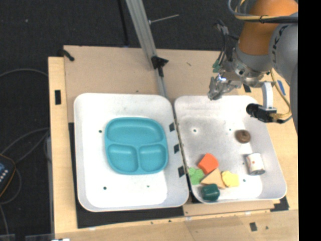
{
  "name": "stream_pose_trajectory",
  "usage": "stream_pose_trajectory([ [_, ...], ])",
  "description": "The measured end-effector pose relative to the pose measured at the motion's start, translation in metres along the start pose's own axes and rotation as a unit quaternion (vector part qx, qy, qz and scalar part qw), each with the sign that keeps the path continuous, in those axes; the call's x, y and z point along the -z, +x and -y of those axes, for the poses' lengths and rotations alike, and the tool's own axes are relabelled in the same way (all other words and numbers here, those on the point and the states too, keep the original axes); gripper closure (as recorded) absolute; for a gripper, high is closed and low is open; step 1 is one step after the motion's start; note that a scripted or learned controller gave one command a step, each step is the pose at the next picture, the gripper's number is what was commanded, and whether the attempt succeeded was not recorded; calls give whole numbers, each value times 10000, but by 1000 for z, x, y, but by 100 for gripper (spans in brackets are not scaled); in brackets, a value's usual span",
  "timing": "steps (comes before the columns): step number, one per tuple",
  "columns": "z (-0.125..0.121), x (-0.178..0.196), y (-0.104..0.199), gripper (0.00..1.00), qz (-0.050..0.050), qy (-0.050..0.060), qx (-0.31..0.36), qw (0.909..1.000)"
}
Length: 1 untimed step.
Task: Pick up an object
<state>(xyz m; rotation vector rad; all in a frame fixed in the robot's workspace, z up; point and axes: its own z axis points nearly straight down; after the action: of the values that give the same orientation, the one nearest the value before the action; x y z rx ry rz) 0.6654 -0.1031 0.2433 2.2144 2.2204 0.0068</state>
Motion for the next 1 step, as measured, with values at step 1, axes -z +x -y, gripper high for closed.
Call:
stream_pose_trajectory([
  [1,8,-10,50,100,-8,38,16,10000],
])
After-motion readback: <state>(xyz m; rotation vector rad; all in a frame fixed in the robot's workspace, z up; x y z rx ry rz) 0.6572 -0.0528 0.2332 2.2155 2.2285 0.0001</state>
